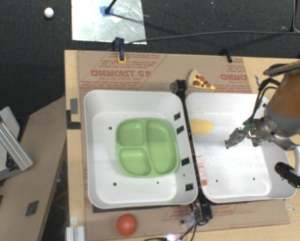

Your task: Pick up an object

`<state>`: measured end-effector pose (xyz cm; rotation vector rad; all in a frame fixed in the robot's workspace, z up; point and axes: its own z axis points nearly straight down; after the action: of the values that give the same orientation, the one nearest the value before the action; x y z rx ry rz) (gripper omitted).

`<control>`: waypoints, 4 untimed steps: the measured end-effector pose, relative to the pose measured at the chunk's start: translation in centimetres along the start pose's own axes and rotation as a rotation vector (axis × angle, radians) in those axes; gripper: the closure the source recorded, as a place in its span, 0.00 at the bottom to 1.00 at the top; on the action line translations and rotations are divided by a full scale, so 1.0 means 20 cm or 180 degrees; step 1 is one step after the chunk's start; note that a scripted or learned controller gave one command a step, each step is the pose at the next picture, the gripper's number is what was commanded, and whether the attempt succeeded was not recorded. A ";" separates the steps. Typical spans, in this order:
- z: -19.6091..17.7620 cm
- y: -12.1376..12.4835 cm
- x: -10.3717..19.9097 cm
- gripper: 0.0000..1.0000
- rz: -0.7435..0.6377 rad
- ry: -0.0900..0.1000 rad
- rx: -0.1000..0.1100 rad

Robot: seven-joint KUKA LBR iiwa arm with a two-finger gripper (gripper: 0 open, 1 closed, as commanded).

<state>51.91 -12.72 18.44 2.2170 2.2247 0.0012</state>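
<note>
At the time of inspection no pick had been completed. The gripper [233, 138] hung over the middle of the right bin [250, 187], reaching in from the right; whether it was apart or together could not be told, and nothing was seen between its tips. The nearest candidate, a yellow object [200, 127], lay in the right bin's far-left part, near the gripper but apart from it. A green divided plate [145, 146] sat in the left bin [102, 185]. A pizza-slice toy [200, 80] and an orange ball [126, 224] rested on the bench outside the bins. Approach, closure and lift appeared outstanding.
</note>
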 end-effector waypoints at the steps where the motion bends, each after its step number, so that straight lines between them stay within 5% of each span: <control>1: 0.31 0.01 -0.02 0.00 0.0007 0.0004 0.0015; 2: 0.51 0.01 -0.02 0.00 0.0008 0.0003 0.0009; 3: 0.45 0.02 -0.02 1.00 0.0005 0.0000 -0.0007; 4: 0.16 0.01 0.03 1.00 -0.0003 -0.0002 -0.0015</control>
<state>52.13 -12.09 15.21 2.2132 2.2231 0.0056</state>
